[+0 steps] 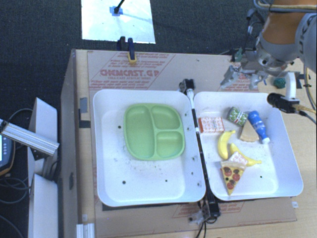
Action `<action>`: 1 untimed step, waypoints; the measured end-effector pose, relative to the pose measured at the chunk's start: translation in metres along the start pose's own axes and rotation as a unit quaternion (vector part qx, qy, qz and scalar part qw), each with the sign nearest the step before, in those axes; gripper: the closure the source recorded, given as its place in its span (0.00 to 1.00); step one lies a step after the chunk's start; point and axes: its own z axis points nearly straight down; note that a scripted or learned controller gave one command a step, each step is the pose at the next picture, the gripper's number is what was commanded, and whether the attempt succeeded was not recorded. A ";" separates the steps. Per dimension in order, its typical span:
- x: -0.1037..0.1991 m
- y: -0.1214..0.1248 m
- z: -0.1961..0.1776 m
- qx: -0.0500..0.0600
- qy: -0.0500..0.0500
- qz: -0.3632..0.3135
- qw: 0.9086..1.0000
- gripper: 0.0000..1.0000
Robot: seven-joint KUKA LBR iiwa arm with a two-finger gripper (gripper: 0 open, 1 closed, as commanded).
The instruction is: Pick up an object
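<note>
The grey two-finger gripper [241,78], fingers apart, holds nothing above the right shallow white bin's [285,175] far rim

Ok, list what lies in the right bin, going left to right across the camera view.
Red-and-white box → banana → green can → blue bottle. The pizza slice sits nearer the camera, level with the banana across the view, so I leave it out of the order.
</note>
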 end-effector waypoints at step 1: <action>-0.024 -0.060 0.079 0.001 0.000 0.001 1.000 0.00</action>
